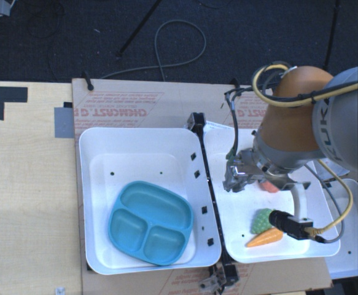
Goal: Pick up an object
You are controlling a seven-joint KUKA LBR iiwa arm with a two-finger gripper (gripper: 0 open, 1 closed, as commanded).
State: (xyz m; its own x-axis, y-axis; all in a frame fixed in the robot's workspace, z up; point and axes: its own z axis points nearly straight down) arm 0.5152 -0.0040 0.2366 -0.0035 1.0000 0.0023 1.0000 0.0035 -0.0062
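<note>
My gripper hangs over the upper left part of the right bin, below the grey and orange arm. Nothing shows between its fingers. An orange carrot with a green top lies in the right bin near its front, below and right of the gripper. A small red-orange thing peeks out just right of the gripper, partly hidden by the wrist.
The left bin holds a blue divided tray with three compartments. A black divider runs between the two bins. Cardboard lies under the bins on the wooden bench.
</note>
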